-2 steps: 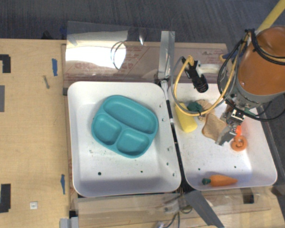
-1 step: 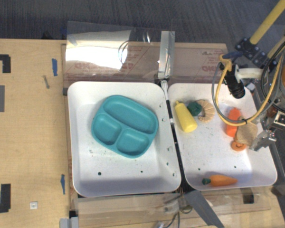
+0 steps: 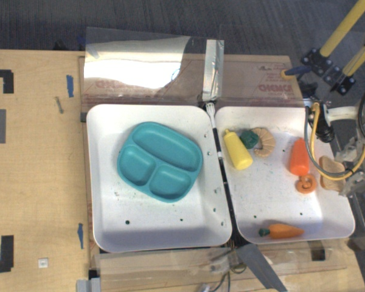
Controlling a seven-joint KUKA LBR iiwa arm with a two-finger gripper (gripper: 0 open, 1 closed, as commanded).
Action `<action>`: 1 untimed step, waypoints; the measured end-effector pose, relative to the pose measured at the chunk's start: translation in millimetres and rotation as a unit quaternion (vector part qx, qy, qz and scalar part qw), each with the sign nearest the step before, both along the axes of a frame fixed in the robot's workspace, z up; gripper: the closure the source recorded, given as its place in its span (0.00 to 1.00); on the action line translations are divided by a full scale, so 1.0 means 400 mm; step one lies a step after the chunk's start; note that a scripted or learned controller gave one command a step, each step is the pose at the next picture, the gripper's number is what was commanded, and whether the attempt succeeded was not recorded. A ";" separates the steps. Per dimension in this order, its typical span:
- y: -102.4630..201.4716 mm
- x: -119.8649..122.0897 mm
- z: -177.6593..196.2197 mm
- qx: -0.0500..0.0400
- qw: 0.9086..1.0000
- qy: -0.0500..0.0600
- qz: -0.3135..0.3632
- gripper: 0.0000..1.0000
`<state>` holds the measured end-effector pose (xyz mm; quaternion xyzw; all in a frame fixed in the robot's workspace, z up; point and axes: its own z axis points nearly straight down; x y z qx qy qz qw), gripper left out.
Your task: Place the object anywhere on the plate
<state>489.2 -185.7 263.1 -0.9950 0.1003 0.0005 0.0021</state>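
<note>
Wooden tabletop point(image 3: 30, 181) with black tape marks point(image 3: 1, 81) near left edge, blue tape bits point(image 3: 69, 85). Clear plastic sheet point(image 3: 137, 62) at the left bin's point(image 3: 103, 224) back edge. Yellow struts point(image 3: 350, 20) at back right corner.

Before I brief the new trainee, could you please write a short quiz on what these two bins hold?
1. True or false: the teal divided plate lies in the right bin.
2. Which toy lies nearest the right bin's front wall? A) yellow bottle B) toy carrot C) orange bottle
3. How many compartments does the plate have?

Key: 1. False, it lies in the left bin. 2. B. 3. Three.
</note>
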 end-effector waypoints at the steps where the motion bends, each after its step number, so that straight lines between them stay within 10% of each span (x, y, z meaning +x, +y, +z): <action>1: -0.087 0.016 -0.230 0.002 1.000 0.004 -0.003 1.00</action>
